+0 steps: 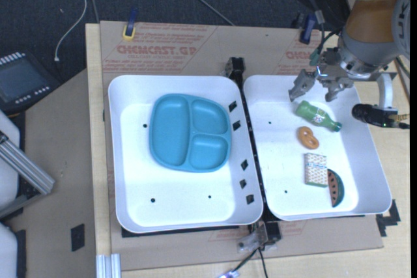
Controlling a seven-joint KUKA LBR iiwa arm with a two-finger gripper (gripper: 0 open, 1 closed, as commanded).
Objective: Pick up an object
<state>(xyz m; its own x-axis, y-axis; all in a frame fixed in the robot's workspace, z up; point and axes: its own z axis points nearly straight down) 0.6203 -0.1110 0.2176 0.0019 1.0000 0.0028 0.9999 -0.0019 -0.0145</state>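
Watermelon slice (335,187) lay nearest; green bottle (318,116), the likely pick, sat in right bin (273,140) just under the tool (317,89), fingers spread and empty, so descend centred across its body.

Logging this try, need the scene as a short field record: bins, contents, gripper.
left bin: blue plate
right bin: green bottle, donut, checked box, melon slice
gripper: open, above the right bin's far end, just over the bottle, holding nothing
bottle: lying on its side
box and slice: side by side, near corner
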